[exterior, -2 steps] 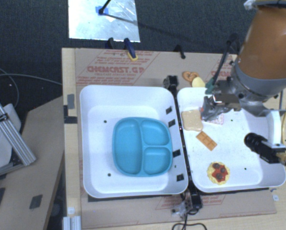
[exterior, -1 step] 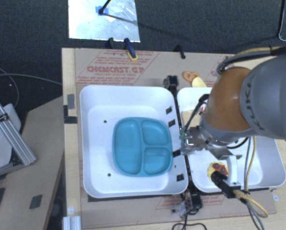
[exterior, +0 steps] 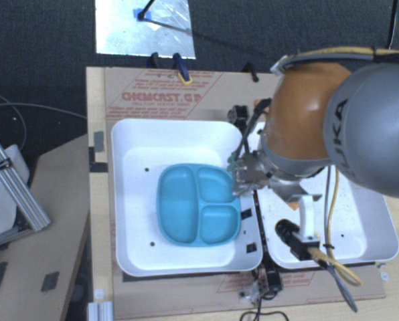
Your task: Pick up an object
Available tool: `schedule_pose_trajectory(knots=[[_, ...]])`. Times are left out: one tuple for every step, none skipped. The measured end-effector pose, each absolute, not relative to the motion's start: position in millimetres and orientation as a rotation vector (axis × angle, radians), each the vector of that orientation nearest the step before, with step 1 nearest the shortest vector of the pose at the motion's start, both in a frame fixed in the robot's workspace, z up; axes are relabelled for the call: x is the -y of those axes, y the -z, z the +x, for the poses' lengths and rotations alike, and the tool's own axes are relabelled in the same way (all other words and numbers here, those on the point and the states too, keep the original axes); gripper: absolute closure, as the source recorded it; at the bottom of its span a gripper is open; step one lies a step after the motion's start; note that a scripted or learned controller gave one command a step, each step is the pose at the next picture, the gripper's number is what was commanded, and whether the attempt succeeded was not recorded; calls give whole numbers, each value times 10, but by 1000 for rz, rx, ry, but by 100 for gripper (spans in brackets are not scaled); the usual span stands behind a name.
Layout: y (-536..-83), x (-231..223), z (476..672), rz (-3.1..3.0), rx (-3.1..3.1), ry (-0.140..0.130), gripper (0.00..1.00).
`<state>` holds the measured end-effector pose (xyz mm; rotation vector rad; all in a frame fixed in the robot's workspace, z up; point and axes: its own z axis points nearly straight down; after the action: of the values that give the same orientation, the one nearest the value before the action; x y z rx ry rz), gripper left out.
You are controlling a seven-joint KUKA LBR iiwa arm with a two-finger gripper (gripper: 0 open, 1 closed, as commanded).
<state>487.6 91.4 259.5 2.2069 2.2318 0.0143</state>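
Blue plastic divided plate with 3 compartments lies flat in the left white shallow bin, toward that bin's right side at the centre of the frame. At the plate's right edge sits the arm's metal gripper, below the grey arm's orange band; whether it touches the plate is unclear. Right white bin lies mostly under the arm, on the table.
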Motion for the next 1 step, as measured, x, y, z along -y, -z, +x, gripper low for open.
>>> schedule_pose_trajectory(knots=[[-1050,-1306,4962,2215,-2225,-6,100]])
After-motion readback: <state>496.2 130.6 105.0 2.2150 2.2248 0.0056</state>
